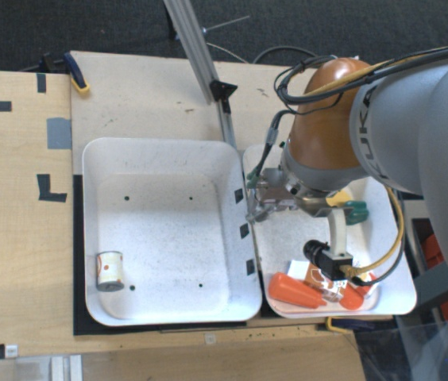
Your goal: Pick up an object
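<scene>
My gripper (262, 202) hangs low over the left edge of the right bin (395, 296), close to the wall between the two bins. An orange carrot-shaped object (294, 290) lies at the front of that bin, with a second orange piece (353, 297) and a small brown-and-white item (319, 280) beside it. A green object (357, 210) peeks out from under the wrist at the right. In the left bin (160, 153), a small white cylinder with an orange label (110, 271) lies near the front left corner. Nothing shows in the gripper's grasp.
The large grey arm with its orange band (331, 113) covers the back half of the right bin. A slanted metal rail (196, 42) stands behind the bins. A blue-and-yellow clamp (75, 72) sits at the bench's back left.
</scene>
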You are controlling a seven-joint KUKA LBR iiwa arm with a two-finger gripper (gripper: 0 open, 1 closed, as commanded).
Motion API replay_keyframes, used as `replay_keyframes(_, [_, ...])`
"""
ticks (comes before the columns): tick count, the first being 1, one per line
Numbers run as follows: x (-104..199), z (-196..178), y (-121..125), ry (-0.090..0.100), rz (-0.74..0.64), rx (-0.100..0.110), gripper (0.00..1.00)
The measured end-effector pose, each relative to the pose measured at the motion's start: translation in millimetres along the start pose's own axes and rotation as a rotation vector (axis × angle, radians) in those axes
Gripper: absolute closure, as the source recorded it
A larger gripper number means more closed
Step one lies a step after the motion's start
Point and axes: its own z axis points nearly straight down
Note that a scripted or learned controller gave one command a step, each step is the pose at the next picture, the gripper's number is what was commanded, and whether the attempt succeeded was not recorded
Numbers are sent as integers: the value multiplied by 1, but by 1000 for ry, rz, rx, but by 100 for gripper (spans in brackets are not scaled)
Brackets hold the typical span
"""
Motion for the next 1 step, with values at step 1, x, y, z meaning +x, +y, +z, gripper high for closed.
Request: replay_keyframes(1, [47, 5, -17, -1, 0, 1, 100])
